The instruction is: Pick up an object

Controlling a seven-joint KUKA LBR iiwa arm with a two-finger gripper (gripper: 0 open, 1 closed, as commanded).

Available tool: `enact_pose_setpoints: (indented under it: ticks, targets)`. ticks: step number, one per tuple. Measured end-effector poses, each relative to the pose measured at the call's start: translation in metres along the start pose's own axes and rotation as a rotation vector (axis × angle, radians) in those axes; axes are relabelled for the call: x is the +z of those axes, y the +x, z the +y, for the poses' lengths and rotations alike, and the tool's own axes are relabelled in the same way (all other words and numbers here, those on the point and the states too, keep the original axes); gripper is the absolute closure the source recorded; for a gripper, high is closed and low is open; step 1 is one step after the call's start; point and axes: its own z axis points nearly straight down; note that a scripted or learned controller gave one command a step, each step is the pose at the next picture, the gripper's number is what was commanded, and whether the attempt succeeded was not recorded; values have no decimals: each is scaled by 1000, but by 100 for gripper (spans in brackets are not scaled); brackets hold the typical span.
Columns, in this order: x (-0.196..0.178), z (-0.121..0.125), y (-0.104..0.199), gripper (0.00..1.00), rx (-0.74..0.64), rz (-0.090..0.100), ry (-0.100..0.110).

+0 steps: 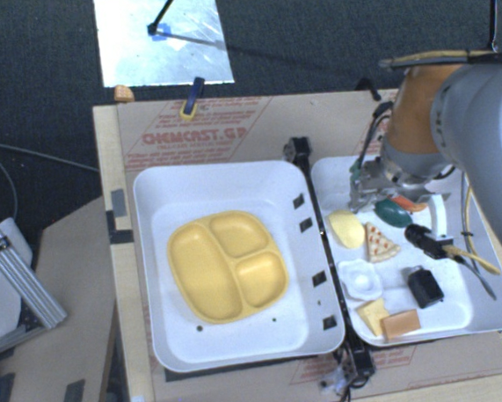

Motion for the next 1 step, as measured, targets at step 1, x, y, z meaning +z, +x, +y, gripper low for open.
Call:
enact_pose_setpoints:
  ticks: [1]
  targets:
    - [-90, -69, 99, 100, -3, 3, 10]
